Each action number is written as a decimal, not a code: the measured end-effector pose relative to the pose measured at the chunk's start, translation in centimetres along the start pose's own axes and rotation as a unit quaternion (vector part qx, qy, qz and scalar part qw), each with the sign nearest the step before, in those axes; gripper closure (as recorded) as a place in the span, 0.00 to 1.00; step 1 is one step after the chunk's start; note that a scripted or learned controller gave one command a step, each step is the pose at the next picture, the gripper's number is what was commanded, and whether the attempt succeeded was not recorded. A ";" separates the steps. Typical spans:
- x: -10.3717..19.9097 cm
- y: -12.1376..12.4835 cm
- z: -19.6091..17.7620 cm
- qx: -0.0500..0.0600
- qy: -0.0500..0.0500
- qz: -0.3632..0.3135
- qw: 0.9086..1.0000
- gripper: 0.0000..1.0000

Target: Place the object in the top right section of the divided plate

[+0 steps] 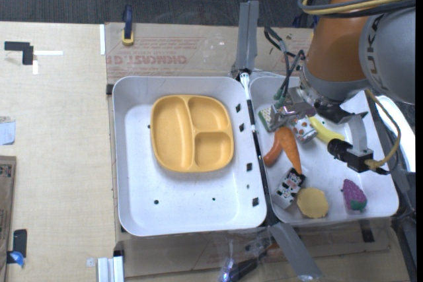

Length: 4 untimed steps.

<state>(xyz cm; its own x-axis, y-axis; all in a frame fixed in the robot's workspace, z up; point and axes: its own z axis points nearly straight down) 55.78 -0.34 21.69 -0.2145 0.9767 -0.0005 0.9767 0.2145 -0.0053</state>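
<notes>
In the right bin (pixel 390 201) I see a yellow round toy (pixel 312 203) and grape toy (pixel 353 195) nearest, left as spares. Farther in, my tool (pixel 285 114) hovers over the carrot (pixel 285 145); grip state unclear. The divided plate (pixel 192 133) waits centred in the left bin (pixel 132 208).
</notes>
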 end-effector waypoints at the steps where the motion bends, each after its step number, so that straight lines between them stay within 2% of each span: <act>1: 5.0 1.7 -2.4 -0.002 -0.001 -0.086 0.996 1.00; 2: 10.1 4.2 -2.1 -0.002 -0.001 -0.094 0.996 1.00; 3: 12.7 3.8 -0.1 0.000 0.000 -0.072 0.997 1.00; 4: 12.7 3.8 -0.1 -0.001 0.000 -0.072 0.997 0.00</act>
